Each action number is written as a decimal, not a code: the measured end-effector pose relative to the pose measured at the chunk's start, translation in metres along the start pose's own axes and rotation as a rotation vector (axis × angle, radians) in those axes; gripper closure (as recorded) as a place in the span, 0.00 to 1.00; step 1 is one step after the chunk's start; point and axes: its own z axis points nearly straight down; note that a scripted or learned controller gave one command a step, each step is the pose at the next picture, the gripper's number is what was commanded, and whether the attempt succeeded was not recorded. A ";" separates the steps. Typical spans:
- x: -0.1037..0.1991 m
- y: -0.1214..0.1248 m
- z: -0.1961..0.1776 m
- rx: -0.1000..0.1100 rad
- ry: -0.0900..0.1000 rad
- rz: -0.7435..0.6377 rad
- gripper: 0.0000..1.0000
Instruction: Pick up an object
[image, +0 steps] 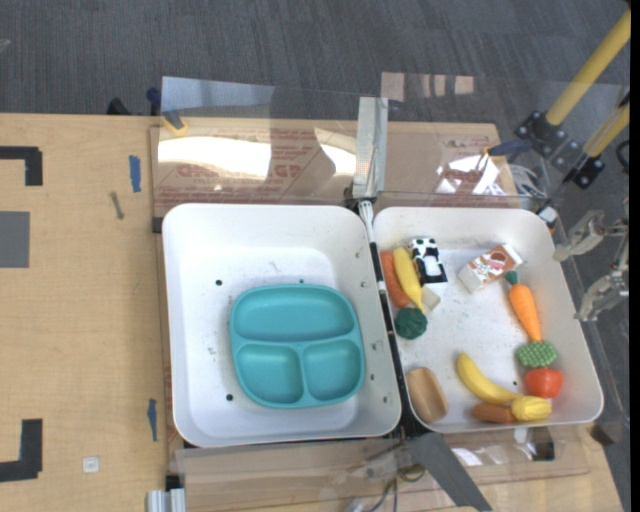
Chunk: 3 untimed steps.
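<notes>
Glossy white plastic bins (190, 240), matt teal plastic tray (295, 345) – smooth, bare cardboard-brown bench (70, 330)

I see the counter (70, 300), brown board, carrying two white bins: left bin (190, 240) touching right bin (560, 290).

Two white bins sit side by side on the desk (70, 300). The left bin (190, 250) holds a teal tray (295, 343) with three compartments. In the right bin (470, 325), a yellow banana (408, 275) lies against the inner wall, with a black-and-white toy (428, 258) touching it and a green ball (410, 322) just below. A carton (488, 268) and a carrot (524, 310) lie near the outer wall. A second banana (482, 378), a tomato (543, 381) and a bun (427, 393) lie along the front.
</notes>
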 end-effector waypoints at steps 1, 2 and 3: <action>0.060 0.004 0.113 -0.003 0.009 0.044 0.00; 0.041 -0.005 0.192 0.002 -0.005 0.095 0.00; 0.036 -0.002 0.179 -0.001 -0.017 0.094 1.00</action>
